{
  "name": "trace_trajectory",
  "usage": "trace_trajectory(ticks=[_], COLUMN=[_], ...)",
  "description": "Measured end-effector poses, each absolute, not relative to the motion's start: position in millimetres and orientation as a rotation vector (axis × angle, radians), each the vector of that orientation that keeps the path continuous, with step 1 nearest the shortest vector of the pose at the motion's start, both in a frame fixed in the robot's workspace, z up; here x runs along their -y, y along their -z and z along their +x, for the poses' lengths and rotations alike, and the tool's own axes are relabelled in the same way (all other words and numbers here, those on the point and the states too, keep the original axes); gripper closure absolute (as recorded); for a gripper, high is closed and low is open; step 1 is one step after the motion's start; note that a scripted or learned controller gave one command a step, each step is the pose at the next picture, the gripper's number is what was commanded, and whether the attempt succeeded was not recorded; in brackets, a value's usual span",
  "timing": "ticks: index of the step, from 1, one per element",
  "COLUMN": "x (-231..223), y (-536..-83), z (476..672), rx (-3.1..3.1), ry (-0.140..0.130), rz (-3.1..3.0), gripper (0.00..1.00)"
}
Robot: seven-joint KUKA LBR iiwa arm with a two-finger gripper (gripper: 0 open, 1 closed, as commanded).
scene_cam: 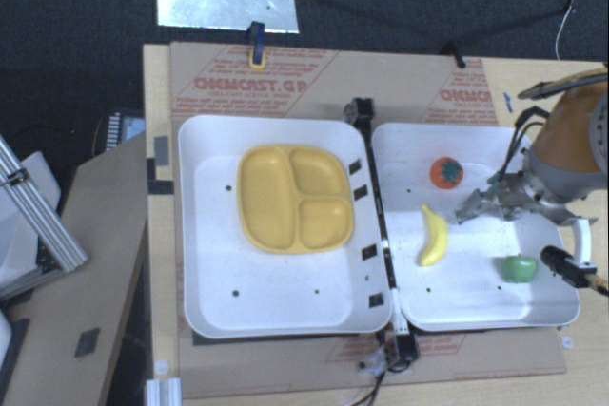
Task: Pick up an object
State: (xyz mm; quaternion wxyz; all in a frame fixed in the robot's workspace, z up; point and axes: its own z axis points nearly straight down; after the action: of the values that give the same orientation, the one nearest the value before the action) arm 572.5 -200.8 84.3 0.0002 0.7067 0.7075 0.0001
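The right bin (476, 311) holds three objects. A red round fruit with a green top (445, 172) lies near the bin's back. A yellow banana (434, 237) lies left of centre, and a green fruit (519, 269) sits near the front right. My gripper (482, 204) hangs low over the right bin, right of the banana and below the red fruit. It touches none of the three. The grey arm with its orange band (571, 136) comes in from the right edge.
The left bin (205, 299) holds a yellow divided plate (293, 198). A black ridge with clips (377, 214) runs between the bins. Cardboard (285, 81) lies under both, and a black part of the arm (563, 265) sticks out beside the green fruit.
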Motion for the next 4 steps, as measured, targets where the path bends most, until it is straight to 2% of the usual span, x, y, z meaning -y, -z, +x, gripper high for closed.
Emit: trace_trajectory(ticks=[1,3,4], x=[201,197,197], y=[-95,-214,-269], z=[573.3,592.4,594.0], rx=[-2.220,-2.224,-2.223], ry=[-0.002,-0.004,-0.005], rz=[2.218,2.212,2.210], gripper=[1.00,1.00,1.00])
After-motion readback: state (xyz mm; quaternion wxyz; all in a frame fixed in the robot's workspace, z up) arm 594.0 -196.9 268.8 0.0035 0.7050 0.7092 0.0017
